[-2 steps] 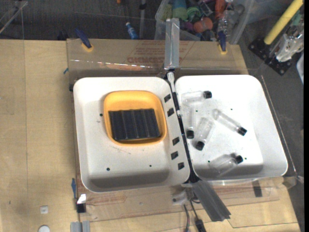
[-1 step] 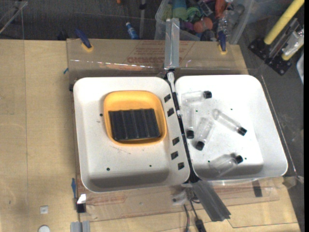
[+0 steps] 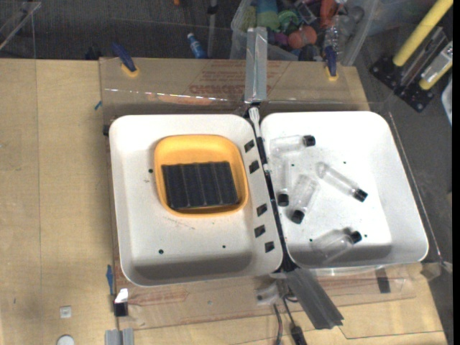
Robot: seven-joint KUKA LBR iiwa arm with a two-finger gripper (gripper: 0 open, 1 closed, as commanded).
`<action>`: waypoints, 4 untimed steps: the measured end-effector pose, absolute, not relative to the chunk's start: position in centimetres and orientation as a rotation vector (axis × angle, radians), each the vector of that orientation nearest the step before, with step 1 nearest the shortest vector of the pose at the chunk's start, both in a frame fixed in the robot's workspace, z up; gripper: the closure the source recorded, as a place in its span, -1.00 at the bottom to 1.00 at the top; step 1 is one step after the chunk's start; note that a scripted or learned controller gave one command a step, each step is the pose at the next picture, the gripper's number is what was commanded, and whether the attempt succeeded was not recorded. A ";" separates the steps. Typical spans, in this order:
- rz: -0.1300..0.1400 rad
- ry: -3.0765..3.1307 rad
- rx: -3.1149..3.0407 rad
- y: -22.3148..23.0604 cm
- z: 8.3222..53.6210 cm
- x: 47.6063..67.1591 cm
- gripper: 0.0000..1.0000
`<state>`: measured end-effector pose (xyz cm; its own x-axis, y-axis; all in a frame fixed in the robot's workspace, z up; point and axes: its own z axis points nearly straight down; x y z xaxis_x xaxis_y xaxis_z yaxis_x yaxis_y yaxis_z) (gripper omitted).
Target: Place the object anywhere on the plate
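An orange rounded-square plate [image 3: 198, 144] rests in the left white bin [image 3: 133, 214]. A dark ribbed rectangular pad [image 3: 199, 185] lies flat on the plate's middle. In the right white bin [image 3: 392, 185] lie several clear plastic vials with black caps: one at the back [image 3: 293, 144], one slanted in the middle [image 3: 341, 181], one near the divider [image 3: 302, 194] and one at the front [image 3: 335, 241]. All of them lie on their sides on the bin floor.
A raised rim with black marks [image 3: 260, 189] separates the two bins. A clear sheet held by blue clamps [image 3: 128, 65] stands behind them. A tub of coloured clutter [image 3: 302, 13] and a yellow pole [image 3: 428, 20] sit beyond the bench's back edge.
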<state>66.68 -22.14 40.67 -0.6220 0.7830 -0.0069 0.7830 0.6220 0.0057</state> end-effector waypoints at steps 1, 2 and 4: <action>0.003 3.000 0.920 -22.2 39.7 65.9 1.00; 0.001 3.052 0.703 -22.0 41.0 66.0 1.00; -0.001 3.131 0.007 -22.1 43.7 66.2 1.00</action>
